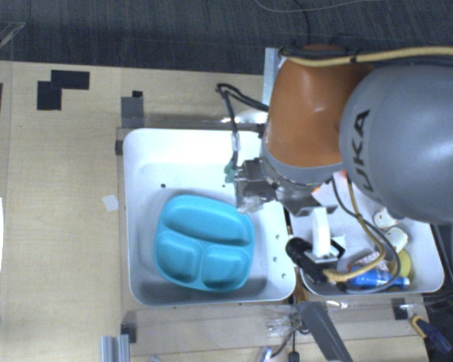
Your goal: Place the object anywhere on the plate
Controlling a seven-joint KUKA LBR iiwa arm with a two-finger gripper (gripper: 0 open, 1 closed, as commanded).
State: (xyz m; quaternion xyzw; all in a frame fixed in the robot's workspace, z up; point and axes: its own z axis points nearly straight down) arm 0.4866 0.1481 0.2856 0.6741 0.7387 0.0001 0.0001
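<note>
A light blue plate [204, 242] with three compartments lies in the left white bin [143, 202], toward its front. My gripper [247, 192] hangs over the right part of that bin, just past the plate's far right corner, under the orange and grey wrist. A small teal bit [230, 173] shows at the gripper's left side; I cannot tell what it is or whether it is held. The wrist hides the underside of the gripper.
The right bin [430, 281] is largely covered by the arm. At its front lie a blue object [374, 280], a yellow object [404, 263] and a white one [385, 219]. Black cables [228, 100] run along the left bin's far edge.
</note>
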